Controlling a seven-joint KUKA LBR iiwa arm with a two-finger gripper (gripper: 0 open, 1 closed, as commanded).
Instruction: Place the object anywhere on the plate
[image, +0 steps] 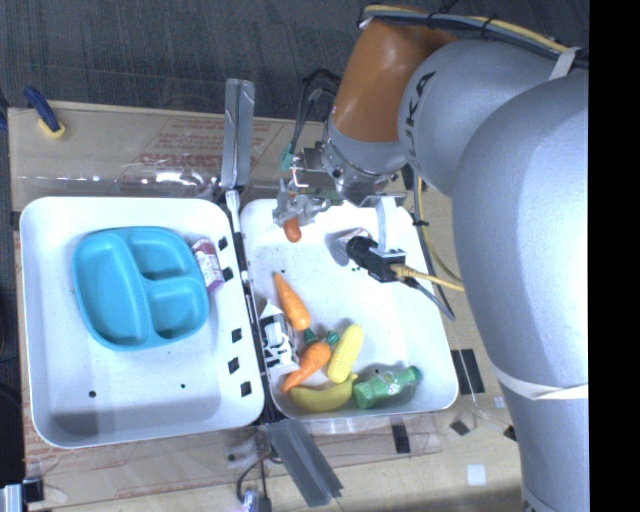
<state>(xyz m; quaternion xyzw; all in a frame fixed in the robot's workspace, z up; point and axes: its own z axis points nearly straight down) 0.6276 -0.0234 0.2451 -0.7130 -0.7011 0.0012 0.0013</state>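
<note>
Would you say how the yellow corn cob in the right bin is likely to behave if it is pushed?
The corn cob looks rounded and long, so it would probably roll sideways. It leans on the banana and a carrot, so pushing may shift those too.

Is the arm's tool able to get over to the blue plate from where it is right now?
Probably yes: the tool sits above the right bin, the blue plate lies uncovered in the left.

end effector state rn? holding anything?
End effector: shut on a small orange object, raised over the right bin, not yet at the blue plate.
</note>
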